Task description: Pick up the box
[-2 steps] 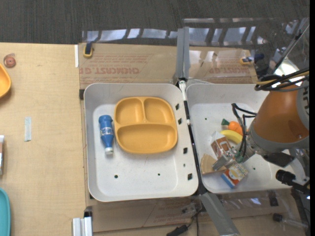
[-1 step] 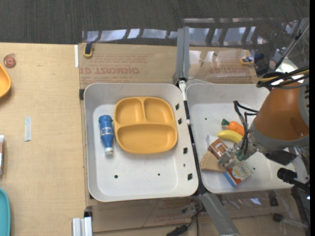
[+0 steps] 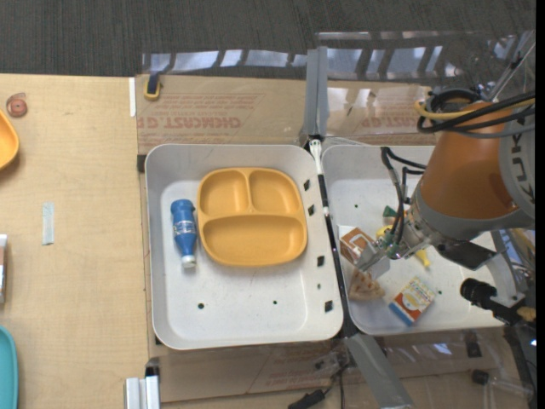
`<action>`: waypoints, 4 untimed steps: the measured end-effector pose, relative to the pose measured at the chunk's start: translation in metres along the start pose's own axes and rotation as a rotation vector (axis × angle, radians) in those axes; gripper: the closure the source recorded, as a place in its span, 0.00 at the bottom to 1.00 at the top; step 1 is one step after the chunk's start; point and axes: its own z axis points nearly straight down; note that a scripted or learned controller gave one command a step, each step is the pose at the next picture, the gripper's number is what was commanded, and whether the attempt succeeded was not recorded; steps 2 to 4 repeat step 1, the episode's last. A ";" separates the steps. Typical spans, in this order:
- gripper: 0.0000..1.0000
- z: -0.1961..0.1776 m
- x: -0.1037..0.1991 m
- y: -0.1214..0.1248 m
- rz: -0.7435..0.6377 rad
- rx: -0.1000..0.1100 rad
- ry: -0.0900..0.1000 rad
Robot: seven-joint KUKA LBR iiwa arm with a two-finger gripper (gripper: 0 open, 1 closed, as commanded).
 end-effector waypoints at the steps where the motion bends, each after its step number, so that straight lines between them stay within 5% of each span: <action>1: 1.00 -0.001 -0.008 0.071 0.131 0.002 -0.012; 4: 1.00 -0.001 -0.008 0.071 0.131 0.002 -0.012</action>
